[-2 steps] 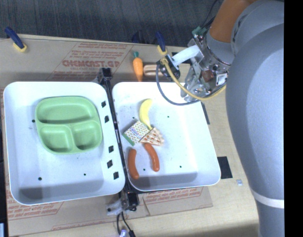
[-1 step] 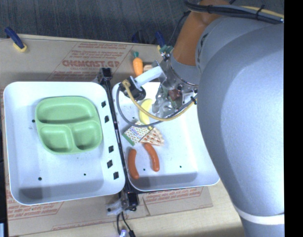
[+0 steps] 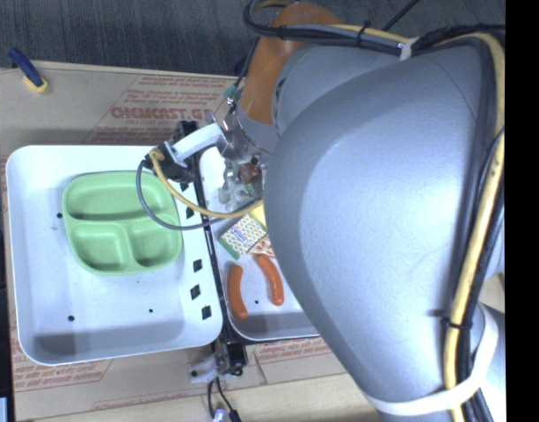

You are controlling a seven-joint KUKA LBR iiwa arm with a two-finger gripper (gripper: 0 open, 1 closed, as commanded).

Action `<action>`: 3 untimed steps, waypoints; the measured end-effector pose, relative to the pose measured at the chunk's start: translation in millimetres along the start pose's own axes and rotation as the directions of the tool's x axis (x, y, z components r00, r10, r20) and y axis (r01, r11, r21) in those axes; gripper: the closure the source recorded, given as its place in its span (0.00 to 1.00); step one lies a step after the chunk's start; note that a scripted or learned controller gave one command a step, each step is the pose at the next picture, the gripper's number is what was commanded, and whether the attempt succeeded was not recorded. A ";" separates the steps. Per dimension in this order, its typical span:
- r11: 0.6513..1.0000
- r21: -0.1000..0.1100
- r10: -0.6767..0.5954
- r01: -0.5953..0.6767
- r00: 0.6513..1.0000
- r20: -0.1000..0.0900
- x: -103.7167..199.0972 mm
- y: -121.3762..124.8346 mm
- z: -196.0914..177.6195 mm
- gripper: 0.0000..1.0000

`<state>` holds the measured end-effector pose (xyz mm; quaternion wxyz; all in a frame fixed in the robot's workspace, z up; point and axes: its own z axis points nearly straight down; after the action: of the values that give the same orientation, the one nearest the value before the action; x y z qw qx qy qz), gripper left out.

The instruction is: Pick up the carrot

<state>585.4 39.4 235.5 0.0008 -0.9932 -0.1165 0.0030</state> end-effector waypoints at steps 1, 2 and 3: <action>0.949 0.002 -0.315 0.315 0.949 -0.001 -46.9 38.1 44.6 1.00; 0.947 0.007 -0.323 0.323 0.947 0.002 -46.5 37.0 34.7 1.00; 0.952 0.001 -0.308 0.308 0.952 -0.002 -54.3 -92.2 -46.3 1.00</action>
<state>511.6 116.4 282.3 0.0022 -0.9630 -0.2697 0.0018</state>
